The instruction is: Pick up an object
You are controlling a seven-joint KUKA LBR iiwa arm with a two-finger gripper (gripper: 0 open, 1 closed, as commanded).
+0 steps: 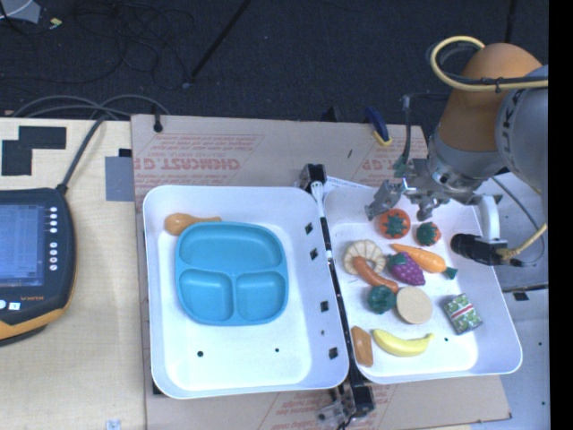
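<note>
The right bin (501, 348) holds several toy foods: a red tomato (392, 223), a small green and red piece (427, 234), an orange carrot (421, 258), purple grapes (407, 269), a pale shell-like piece (362, 253), broccoli (380, 299), a round tan disc (414, 305), a green box (461, 313) and a banana (401, 342). My gripper (400, 207) hangs open at the bin's far side. Its fingers stand either side just above the tomato, with nothing between them.
The left bin (170, 348) carries a blue divided plate (233, 271) and an orange drumstick-like toy (185, 223) at its far left corner. A teach pendant (27, 258) lies on the bench to the left. A black fitting (479, 249) juts over the right bin's right rim.
</note>
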